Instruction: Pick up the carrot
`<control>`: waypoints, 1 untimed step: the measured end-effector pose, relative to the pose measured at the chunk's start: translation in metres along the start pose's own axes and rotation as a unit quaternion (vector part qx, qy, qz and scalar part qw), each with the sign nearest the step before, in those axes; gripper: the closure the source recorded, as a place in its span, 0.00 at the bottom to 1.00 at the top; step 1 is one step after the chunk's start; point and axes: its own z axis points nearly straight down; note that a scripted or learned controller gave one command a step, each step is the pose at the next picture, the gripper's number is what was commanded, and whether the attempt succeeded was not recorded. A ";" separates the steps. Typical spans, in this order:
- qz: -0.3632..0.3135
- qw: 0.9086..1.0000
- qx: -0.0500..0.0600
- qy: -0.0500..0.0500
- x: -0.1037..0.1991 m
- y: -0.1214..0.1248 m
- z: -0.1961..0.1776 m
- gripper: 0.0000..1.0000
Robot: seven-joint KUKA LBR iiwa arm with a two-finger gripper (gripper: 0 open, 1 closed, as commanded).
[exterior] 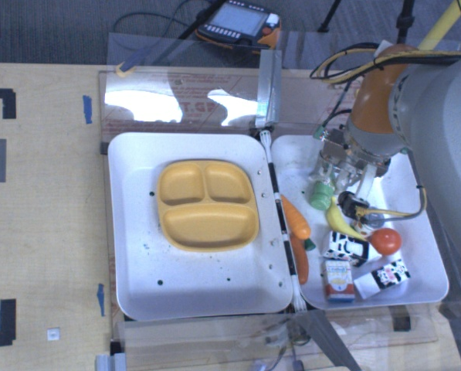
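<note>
- Small juice carton with an orange-red front (338, 277): lower edge of the right bin, standing beside a black-and-white patterned carton (391, 274) at the bin's lower right corner.
- Second black-and-white patterned box (346, 246): just above the juice carton.
- Red round tomato (385, 241): right of that box, near a yellow banana (340, 219) that curves through the bin's middle.
- Slim orange carrot with a green stub (296, 219): lies at the left edge of the right white bin (435, 273), along the divider between the bins, pointing from upper left to lower right. A second orange piece (301, 260) continues below it; whether it belongs to the same carrot cannot be told.
- Yellow three-compartment plastic plate (208, 204): centre of the left white bin (130, 284), well apart from the carrot.
- Green rounded toy (320, 195): upper middle of the right bin, just beneath the gripper.
- Two-finger gripper (346, 178): above the green toy and banana, up and right of the carrot. Fingers appear slightly apart with nothing between them.
- Handling note, as judgement: shift the gripper toward the frame's left, turn it so the fingers straddle the carrot's narrow width, descend on the thick middle, keeping clear of the bin wall and banana.
</note>
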 end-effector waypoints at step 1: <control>0.125 0.992 -0.011 0.006 -0.007 -0.019 0.003 1.00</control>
